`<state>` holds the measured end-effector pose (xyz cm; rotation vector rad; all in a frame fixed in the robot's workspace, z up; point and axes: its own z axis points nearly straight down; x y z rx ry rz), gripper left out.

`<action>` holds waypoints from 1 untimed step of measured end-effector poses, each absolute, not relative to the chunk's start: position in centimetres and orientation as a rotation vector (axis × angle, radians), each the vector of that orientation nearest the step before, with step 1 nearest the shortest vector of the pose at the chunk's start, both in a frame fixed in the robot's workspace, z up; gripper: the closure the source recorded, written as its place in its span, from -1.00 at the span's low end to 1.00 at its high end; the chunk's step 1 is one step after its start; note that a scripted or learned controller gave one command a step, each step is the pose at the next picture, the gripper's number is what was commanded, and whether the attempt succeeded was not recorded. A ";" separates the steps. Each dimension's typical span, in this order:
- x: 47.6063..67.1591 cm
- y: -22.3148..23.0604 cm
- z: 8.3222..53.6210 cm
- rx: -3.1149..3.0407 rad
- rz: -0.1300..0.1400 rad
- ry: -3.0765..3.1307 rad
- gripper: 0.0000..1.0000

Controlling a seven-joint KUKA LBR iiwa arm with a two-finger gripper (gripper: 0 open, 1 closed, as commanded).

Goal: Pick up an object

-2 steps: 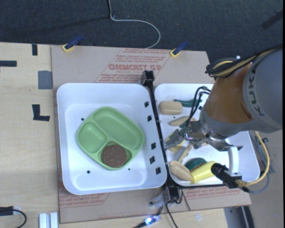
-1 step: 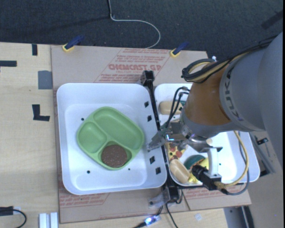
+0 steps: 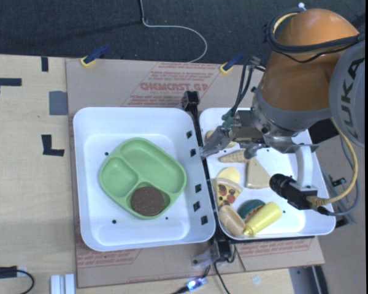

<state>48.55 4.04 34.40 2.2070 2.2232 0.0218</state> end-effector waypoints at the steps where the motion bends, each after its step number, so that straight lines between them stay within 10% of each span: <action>1: 48.4 3.9 34.4 2.218 -0.006 2.226 1.00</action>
